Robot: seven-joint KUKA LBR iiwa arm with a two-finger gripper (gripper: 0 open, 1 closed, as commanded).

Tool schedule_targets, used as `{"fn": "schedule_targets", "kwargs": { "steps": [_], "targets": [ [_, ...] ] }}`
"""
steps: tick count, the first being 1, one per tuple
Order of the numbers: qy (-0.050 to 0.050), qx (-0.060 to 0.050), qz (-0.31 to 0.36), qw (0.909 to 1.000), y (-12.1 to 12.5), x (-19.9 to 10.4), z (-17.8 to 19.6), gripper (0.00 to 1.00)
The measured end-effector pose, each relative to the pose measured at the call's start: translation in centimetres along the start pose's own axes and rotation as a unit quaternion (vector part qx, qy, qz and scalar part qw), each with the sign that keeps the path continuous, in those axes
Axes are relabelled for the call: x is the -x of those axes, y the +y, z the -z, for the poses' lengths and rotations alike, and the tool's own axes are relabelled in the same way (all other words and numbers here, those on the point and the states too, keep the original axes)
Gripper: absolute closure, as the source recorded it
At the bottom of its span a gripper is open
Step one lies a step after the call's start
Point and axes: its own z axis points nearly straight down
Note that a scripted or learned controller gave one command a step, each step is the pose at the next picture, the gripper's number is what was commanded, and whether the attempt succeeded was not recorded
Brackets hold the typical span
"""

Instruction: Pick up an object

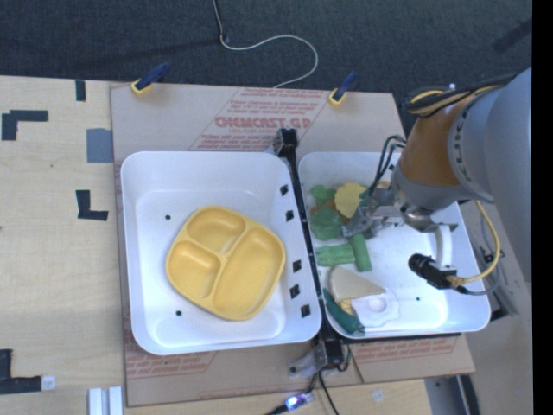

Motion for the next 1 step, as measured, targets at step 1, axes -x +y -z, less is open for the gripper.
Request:
{"fn": "schedule_targets", "kwargs": {
  "steps": [1],
  "targets": [
    [0.000,0.002,-0.002,1.0000,-0.93,0.20,5.53,1.00]
  ]
}}
